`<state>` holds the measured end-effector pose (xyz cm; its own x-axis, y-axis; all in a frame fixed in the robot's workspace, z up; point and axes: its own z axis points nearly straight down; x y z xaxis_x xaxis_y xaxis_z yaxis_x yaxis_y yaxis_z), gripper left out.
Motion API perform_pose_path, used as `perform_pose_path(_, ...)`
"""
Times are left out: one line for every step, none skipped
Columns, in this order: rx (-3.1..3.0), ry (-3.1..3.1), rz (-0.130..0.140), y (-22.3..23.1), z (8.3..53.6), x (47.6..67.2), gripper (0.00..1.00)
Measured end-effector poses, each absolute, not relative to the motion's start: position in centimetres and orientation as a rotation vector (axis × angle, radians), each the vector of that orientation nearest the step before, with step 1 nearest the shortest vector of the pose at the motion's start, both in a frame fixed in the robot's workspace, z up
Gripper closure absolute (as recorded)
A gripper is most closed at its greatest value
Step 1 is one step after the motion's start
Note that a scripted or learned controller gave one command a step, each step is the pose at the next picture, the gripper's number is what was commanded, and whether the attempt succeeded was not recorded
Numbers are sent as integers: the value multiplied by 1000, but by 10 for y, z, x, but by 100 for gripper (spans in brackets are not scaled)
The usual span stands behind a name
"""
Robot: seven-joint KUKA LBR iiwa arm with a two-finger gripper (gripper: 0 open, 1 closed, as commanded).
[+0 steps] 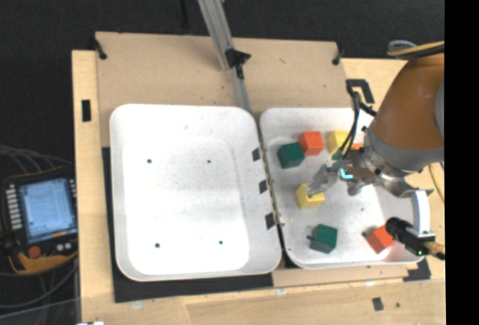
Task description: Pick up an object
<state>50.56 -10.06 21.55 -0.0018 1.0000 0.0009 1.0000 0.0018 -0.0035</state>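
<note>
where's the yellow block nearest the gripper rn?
The yellow block lies in the right bin, near its middle, just below-left of the gripper, with a green block above it and another green block below.

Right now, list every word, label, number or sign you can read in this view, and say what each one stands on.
No text can be read in this view.
Handheld pendant left of the bench: its lit screen shows lines of content, too small and blurred to read.
Blocks in the right bin, such as the yellow block near the gripper: plain faces, no markings seen.
Left bin: dark dots, no lettering.
</note>
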Motion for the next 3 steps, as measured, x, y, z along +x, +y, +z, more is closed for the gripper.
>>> perform_pose_path(-2224,-2220,-2,-101,217,506,0)
perform_pose_path(-2221,-2217,6,-107,156,502,0)
perform_pose_path(-2220,-2218,6,-108,103,501,0)
